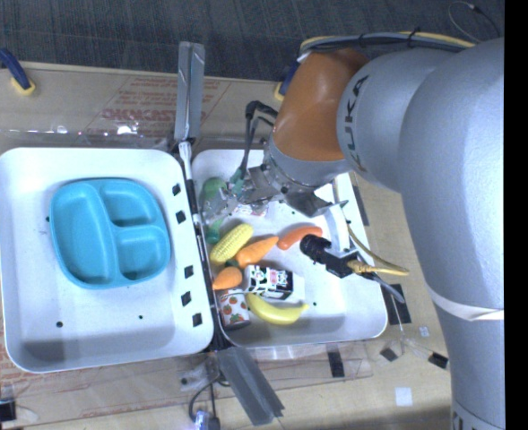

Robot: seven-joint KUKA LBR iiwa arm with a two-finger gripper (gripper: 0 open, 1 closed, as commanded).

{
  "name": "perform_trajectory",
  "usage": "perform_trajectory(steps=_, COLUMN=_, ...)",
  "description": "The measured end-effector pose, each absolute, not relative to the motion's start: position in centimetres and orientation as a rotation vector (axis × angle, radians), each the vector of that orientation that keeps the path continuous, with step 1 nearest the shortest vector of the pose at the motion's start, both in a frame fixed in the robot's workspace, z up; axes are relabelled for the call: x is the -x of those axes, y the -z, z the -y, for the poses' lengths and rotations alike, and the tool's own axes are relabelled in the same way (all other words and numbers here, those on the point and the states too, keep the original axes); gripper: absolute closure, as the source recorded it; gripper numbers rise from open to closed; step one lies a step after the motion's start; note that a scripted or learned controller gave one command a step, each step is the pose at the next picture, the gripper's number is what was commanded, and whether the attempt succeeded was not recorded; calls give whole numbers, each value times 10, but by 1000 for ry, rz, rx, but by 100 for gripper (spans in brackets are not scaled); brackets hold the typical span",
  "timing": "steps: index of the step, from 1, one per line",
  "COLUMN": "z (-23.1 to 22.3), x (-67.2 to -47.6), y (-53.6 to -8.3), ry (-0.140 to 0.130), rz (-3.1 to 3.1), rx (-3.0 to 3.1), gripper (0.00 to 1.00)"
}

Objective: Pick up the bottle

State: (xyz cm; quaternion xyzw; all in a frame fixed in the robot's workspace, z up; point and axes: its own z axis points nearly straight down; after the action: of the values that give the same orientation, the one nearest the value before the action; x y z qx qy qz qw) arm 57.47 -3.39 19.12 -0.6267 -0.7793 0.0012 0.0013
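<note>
Camera view: my gripper (pixel 238 189) sits over green bottle (pixel 213 191), state can't tell; I'd center before closing, avoid corn (pixel 231 241).

Both bins (pixel 30 330) look like smooth white plastic with a soft sheen. Well left of the gripper (pixel 237 191), the blue tray (pixel 111 231) is matt, smooth plastic. Just below the gripper, the corn cob (pixel 230 241), carrot (pixel 257 248) and banana (pixel 277 310) have a glossy, moulded plastic look. The small carton (pixel 271 280) beside them seems printed card or plastic. The arm (pixel 443 168) above the gripper is smooth grey casing, its orange band (pixel 313 106) shiny. The bench (pixel 93 97) looks like matt brown cardboard with a clear film.
</note>
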Motion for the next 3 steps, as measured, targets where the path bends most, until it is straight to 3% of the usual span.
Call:
perform_trajectory(steps=1, z=34, x=-575, y=-191, ry=-4, rz=2446, rx=1968, gripper=0)
perform_trajectory(steps=2, z=-29, x=-595, y=-192, ry=-2, rz=2553, rx=1830, gripper=0)
perform_trajectory(steps=3, z=37, x=-587, y=-191, ry=-6, rz=2402, rx=2017, gripper=0)
